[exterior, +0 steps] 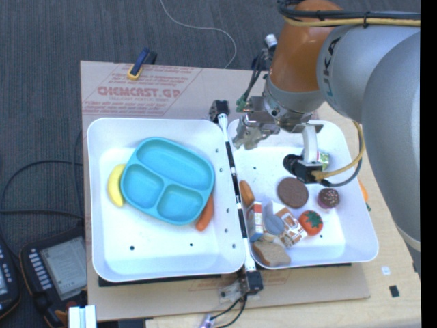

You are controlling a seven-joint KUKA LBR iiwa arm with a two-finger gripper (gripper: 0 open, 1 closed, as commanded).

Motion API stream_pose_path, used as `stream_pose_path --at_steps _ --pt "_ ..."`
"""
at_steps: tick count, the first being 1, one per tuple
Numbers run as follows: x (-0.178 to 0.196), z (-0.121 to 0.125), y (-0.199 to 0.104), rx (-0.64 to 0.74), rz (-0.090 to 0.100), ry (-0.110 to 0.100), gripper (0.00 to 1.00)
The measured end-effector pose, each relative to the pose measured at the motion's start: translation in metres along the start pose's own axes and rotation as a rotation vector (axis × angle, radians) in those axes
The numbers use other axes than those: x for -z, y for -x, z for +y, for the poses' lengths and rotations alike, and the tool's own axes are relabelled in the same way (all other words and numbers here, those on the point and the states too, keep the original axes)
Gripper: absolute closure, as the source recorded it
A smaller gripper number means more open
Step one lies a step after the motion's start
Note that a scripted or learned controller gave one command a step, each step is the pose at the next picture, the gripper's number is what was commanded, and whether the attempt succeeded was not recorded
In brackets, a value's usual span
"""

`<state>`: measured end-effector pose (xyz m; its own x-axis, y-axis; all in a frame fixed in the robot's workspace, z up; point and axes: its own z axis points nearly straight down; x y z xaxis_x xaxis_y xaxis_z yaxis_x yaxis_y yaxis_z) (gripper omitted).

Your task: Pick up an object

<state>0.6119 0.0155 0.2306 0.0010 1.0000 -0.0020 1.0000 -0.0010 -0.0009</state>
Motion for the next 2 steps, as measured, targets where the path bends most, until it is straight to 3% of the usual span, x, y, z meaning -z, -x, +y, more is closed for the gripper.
stream_pose_path --at_steps 1,2 --pt "-0.009 0.006 -0.072 0.003 0.002 0.000 1.00" --pt "0.019 0.056 -0.050 0.001 0.000 0.002 1.00"
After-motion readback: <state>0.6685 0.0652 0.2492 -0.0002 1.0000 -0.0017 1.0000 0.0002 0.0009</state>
